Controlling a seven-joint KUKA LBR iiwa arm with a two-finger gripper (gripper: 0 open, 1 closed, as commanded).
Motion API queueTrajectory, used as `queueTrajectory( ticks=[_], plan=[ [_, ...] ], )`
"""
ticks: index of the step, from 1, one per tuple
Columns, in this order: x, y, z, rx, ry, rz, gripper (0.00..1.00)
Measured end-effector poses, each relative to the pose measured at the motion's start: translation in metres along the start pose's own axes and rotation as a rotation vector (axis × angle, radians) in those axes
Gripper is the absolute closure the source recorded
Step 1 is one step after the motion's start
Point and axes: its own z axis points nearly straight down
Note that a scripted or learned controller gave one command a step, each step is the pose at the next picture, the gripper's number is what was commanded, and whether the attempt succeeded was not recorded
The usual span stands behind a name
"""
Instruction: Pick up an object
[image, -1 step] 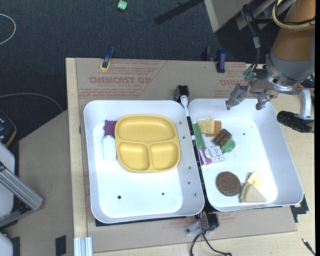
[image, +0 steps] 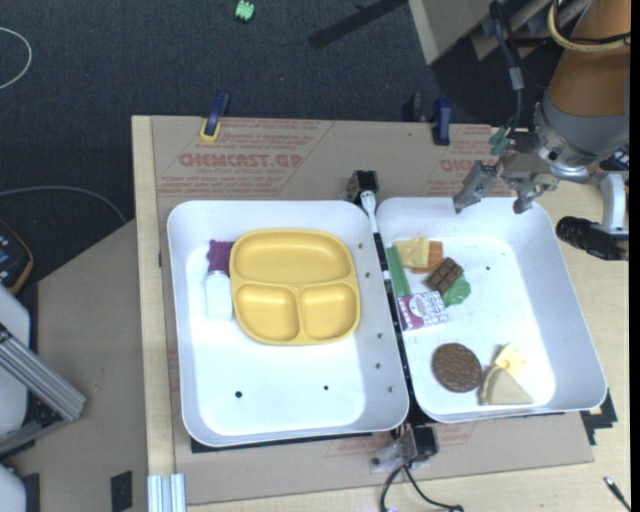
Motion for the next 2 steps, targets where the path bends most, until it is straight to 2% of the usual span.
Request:
queueTrajectory(
  ticks=[2],
  plan=[
    [0.011, 0.011, 0.116, 0.005, 0.001, -0.002, 0.00]
  ],
)
